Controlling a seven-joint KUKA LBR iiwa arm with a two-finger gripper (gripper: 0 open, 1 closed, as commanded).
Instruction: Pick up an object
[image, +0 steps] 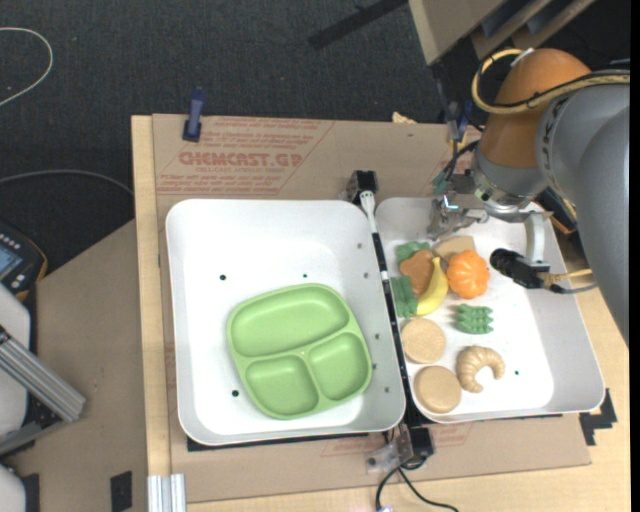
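Orange pumpkin: touching banana, bread
Tool: far side, grip state I cannot tell
Risk: crowded toys, tool may slip

Two shallow white bins sit side by side on a brown cardboard sheet. The left bin holds a green three-compartment plastic tray. The right bin holds toy foods: an orange pumpkin, a yellow banana, a tan croissant and two round beige biscuits. The grey arm's gripper hovers over the right bin's far left corner.
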